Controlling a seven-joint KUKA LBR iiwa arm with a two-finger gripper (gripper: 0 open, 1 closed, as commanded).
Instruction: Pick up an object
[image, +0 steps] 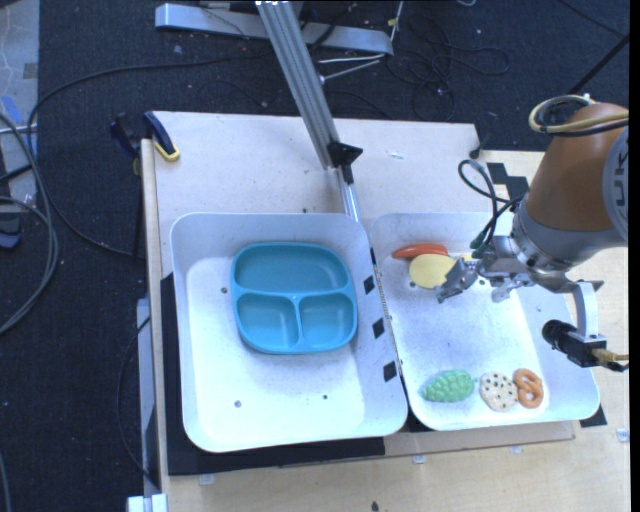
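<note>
- gripper (458, 281) over right bin (560, 400), touching yellow fruit (430, 270) at its 9 o'clock; grip state: cannot tell.
- orange piece (420, 250) at fruit's 12 o'clock.
- blue tray (295, 297) in left bin (200, 400).

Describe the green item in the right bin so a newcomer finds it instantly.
Start at the right-hand shallow white bin and follow its near edge. The bumpy green oval toy lies there, leftmost in a row of three, beside a speckled cookie and a brown pretzel. Nothing else there is green.
</note>
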